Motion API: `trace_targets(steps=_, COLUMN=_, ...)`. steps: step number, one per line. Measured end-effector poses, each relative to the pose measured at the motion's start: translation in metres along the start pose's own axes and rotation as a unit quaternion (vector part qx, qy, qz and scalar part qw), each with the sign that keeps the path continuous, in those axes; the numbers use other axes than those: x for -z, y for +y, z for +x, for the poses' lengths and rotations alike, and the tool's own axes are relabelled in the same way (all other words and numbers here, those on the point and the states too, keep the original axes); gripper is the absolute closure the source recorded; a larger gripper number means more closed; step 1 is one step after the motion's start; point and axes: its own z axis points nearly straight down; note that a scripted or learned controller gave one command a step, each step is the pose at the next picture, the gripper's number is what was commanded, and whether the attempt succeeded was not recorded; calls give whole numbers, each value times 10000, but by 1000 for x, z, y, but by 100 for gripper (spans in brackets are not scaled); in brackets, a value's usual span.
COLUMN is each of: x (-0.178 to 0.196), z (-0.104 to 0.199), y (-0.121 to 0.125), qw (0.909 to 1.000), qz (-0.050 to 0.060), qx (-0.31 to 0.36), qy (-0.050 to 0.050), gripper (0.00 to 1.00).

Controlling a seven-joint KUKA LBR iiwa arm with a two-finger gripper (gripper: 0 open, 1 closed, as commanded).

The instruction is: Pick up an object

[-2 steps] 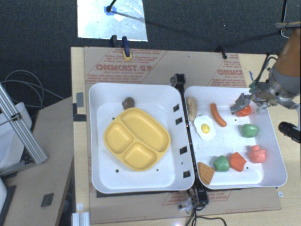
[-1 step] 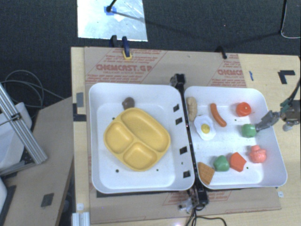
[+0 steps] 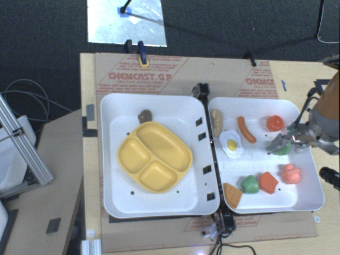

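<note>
Reaching in from the right edge of the camera view, the arm (image 3: 326, 108) is seen over the right bin (image 3: 305, 195), with the hand (image 3: 280, 145) lowered near that bin's right-hand middle. Its fingers are seen slightly parted, pointing left and down, and a small green object (image 3: 284, 149) lies right at their tips; whether it is actually gripped cannot be told.

In the right bin, a red tomato (image 3: 274, 122) is found just above the hand, a sausage (image 3: 246, 129) to its left, and a fried egg (image 3: 231, 144) below the sausage. A tan piece (image 3: 217, 122) lies along the left wall. Along the bottom, a waffle cone (image 3: 232, 194), a green pepper (image 3: 250, 184), an orange block (image 3: 268, 182) and a pink piece (image 3: 290, 173) are ranged from left to right.

In the left bin (image 3: 114, 195), a yellow divided plate (image 3: 154, 156) is set, with a small brown lump (image 3: 144, 116) just above it.

Both bins rest on a cardboard-covered surface (image 3: 159, 73).
</note>
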Motion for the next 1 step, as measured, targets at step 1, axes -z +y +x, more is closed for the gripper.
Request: trace_targets(steps=1, x=-76, z=-8, y=47, qw=10000, qz=-35, qx=26, qy=-8, gripper=0)
